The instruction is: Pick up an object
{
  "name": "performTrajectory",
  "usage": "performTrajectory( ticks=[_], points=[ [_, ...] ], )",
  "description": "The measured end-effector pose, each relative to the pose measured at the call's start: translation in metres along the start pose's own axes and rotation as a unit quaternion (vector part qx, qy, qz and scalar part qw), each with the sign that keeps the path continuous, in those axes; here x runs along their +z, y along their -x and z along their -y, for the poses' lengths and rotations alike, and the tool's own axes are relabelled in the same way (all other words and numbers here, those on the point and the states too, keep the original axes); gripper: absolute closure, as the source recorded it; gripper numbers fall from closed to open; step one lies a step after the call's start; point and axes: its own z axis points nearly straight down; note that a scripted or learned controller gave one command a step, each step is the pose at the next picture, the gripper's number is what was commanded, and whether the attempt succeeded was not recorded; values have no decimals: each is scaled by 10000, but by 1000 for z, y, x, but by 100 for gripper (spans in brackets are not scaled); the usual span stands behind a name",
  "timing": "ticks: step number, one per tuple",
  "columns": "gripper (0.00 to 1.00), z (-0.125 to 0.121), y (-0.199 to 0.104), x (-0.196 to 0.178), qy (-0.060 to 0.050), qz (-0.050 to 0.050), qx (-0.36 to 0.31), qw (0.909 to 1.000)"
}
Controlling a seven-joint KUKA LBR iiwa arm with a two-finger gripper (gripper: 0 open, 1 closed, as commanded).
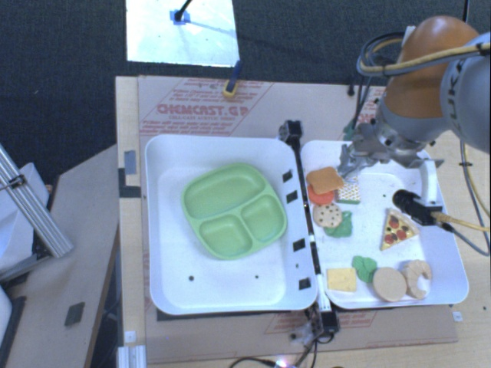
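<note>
My gripper [349, 162] hangs low over the far left part of the right bin [453, 278], just beside a toy bread slice [325, 179] that lies flat on a tomato slice [322, 195]. I cannot tell how it is set. I judge this the approach step; next I need to descend squarely onto the bread.
</note>
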Motion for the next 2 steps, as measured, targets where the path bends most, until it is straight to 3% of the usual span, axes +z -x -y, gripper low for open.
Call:
performTrajectory(
  ticks=[1,2],
  points=[
    [100,3,-4,20,-7,6,12,10000],
    [100,8,-7,4,8,3,6,10000]
  ],
)
